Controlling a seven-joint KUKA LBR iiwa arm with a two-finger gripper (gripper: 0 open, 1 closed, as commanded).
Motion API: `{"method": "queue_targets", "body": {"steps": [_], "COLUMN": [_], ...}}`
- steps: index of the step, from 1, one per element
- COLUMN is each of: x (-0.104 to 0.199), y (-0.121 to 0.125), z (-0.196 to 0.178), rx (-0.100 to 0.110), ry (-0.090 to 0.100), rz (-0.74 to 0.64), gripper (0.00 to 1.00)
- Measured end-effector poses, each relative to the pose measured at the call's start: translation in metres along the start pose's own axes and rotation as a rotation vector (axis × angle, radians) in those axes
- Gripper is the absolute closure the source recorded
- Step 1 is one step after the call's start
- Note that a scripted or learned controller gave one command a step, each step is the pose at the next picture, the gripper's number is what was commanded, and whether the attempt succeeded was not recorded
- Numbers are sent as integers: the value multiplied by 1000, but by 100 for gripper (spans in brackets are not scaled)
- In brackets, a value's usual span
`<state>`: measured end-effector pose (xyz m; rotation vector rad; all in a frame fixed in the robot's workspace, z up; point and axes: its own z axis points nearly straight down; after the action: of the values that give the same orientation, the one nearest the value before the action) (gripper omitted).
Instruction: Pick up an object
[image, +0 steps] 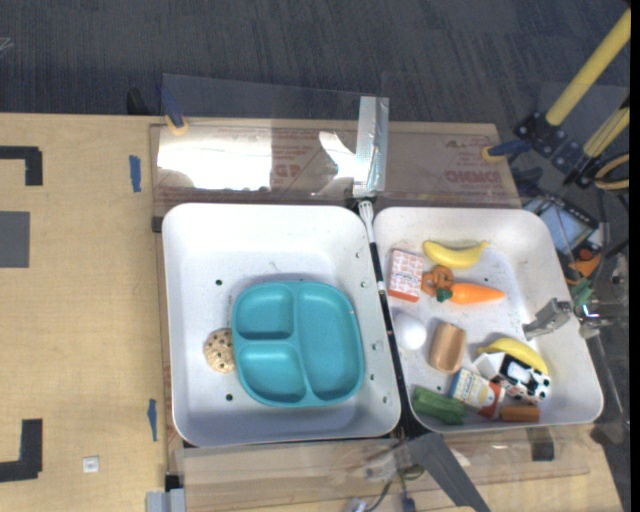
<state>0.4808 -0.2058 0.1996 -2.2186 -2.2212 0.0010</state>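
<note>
Gripper at right bin's rim, objects lying loose

Objects for picking are seen gathered in the right bin (520, 250). A banana (455, 252) is laid near the far wall, with a carrot (470, 293) just in front of it and a small box (405, 274) to the carrot's left. A tan cylinder (447, 345) is set near the middle, beside a white ball (412, 335). A second banana (515, 352), a black-and-white toy (525, 378) and a green item (438, 405) are crowded along the near wall.

The gripper (556, 316) is found at the bin's right side, close to the second banana. How far it is opened cannot be told, and nothing is seen held in it.

In the left bin (200, 250), a teal plate (297, 342) is placed with a cookie (219, 350) touching its left edge.
</note>
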Motion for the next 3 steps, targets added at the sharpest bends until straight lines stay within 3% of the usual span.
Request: {"method": "queue_targets", "body": {"steps": [1,2,3], "x": [51,74,76], "y": [15,140,140], "z": [36,108,99], "rx": [2,-6,-7], "ry": [2,-3,-4], "rz": [-89,-234,-236], "gripper": [0,0,100]}}
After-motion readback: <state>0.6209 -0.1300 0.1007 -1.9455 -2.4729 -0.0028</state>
